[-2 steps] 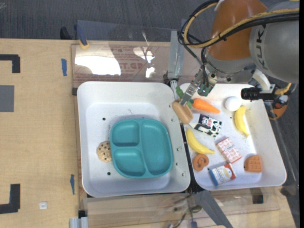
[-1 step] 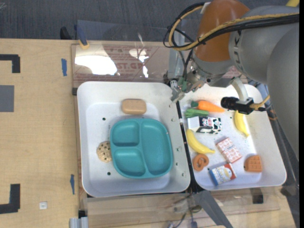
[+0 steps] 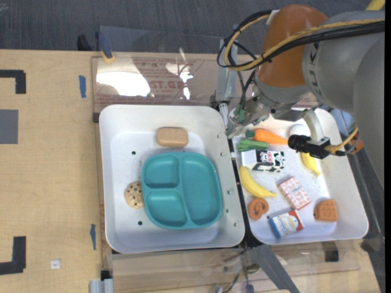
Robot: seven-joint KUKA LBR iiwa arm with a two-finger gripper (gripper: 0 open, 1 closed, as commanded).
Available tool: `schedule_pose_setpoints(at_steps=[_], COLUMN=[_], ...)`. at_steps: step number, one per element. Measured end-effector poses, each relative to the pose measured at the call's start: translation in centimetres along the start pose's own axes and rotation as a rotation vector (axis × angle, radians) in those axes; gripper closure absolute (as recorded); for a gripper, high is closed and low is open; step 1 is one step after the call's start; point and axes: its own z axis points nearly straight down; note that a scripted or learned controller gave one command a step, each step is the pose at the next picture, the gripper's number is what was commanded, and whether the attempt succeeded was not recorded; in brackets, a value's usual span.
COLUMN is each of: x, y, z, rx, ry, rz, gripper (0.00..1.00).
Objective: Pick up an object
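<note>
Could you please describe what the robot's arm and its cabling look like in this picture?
The arm is bulky, rounded and grey, with a glossy orange band above the wrist. Black and yellow cables loop beside it. A small black fitting with yellow trim juts out lower down.

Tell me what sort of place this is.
Probably a robotics lab pick-and-place bench: a cabled robot arm reaches over two white bins of toy food, including a carrot and a teal divided plate.
</note>
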Motion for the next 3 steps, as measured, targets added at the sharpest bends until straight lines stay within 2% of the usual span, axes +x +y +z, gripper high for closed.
schedule_pose_setpoints(at_steps=[1,2,3], x=[-7.3,-11.6,-11.4], y=[-0.6,-1.6,-1.6], z=[0.4,-2.2,-2.1], rx=[-0.002,-0.004,-0.002], ry=[-0.003,-0.004,-0.003], rz=[0.296,0.388,0.386], gripper=[1.0,1.0,0.0])
